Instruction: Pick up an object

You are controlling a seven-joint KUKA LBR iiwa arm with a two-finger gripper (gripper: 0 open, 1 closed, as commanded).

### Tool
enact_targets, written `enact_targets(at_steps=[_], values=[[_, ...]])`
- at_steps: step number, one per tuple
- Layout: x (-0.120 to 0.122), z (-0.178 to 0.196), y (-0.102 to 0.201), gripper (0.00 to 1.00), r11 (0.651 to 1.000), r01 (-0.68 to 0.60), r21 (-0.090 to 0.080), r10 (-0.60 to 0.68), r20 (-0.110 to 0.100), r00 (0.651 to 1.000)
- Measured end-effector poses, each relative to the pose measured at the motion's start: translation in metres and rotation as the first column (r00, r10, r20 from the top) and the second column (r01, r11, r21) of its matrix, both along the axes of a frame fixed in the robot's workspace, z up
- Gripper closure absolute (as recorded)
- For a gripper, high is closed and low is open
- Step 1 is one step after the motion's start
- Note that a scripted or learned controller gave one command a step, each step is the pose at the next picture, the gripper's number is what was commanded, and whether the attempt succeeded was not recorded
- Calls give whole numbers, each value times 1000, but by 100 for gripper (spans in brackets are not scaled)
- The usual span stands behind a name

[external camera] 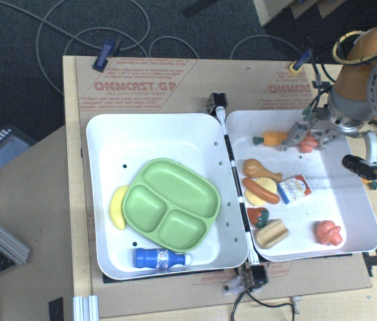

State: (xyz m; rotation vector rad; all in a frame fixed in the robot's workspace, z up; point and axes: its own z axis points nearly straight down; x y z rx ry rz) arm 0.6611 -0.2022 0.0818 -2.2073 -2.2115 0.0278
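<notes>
In the right bin [369,209], toward its one o'clock corner, the gripper [303,138] is seen low over the floor, its fingers spread open around a small red piece [307,144] that cannot be identified. A toy carrot [273,138] lies just beside it at nine o'clock. Nothing is shown clamped between the fingers.

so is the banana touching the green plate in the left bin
Touching. In the camera view the banana lies tucked against the green plate's left rim, with no white bin floor visible between them.
</notes>
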Motion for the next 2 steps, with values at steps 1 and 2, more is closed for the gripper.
enact_targets(at_steps=[1,2], values=[[2,12,1,100,1000,0,-2,0,8,1000],[2,3,58,100,1000,2,-1,-2,4,1000]])
